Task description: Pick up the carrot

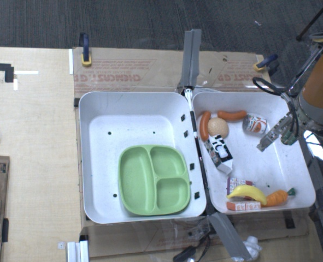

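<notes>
The carrot (277, 197) lies at the lower right of the frame, touching the banana (247, 192). The claw (275, 133) hovers above, parted and empty, poised to descend.

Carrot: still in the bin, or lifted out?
In the bin. The carrot lies flat in the right bin beside the banana, apart from the gripper.

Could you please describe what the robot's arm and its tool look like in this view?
The arm shows grey metal with an orange band. Thin black cables loop beside it. The tool is small and grey, with slim metallic fingers.
</notes>
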`<state>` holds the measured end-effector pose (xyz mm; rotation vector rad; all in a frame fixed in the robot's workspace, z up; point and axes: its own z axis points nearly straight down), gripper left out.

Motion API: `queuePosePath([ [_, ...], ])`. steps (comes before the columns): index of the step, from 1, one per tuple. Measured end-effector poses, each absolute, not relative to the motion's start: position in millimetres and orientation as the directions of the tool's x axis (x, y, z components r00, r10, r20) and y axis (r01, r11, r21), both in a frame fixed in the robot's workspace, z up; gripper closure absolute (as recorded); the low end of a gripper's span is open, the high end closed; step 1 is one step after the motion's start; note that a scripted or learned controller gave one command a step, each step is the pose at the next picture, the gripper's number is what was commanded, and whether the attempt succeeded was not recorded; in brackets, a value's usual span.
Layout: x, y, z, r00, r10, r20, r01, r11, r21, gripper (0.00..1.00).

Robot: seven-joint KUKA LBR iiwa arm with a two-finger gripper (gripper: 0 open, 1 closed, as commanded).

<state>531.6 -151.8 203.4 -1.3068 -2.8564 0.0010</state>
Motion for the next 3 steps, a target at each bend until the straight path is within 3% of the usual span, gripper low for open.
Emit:
queuePosePath([
  [1,482.7,-220,374,-0.838,0.546,-0.003,0.546,0.838,0.0,1.0],
  [2,478.6,-222,294,-0.685,0.729,0.0,0.729,0.685,0.0,1.0],
  [3,478.5,-222,282,-0.426,0.905,0.0,0.905,0.426,-0.001,1.0],
])
